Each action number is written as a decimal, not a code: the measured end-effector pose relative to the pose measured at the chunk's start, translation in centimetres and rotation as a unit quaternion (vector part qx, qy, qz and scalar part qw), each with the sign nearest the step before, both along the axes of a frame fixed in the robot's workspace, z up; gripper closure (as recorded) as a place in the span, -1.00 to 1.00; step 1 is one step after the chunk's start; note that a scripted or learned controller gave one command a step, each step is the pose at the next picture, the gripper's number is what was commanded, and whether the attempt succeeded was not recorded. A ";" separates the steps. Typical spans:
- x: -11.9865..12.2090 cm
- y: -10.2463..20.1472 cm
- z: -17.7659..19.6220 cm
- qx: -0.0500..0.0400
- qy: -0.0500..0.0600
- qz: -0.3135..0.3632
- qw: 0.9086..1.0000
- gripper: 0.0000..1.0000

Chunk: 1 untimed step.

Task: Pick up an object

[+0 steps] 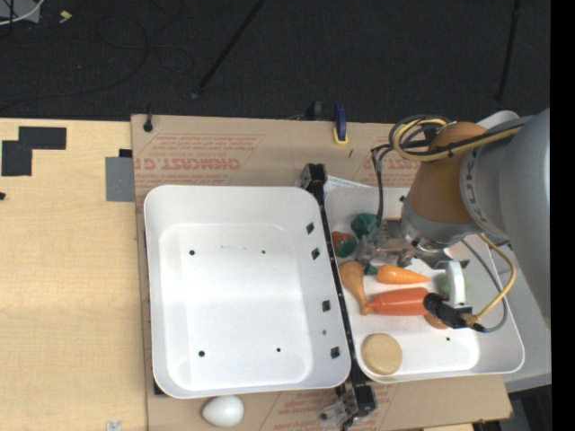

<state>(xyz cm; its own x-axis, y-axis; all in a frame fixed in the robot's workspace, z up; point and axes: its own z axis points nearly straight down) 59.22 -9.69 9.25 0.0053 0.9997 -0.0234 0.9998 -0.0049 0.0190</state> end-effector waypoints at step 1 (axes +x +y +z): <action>3.5 1.3 -0.4 0.012 0.010 0.003 1.000 -1.00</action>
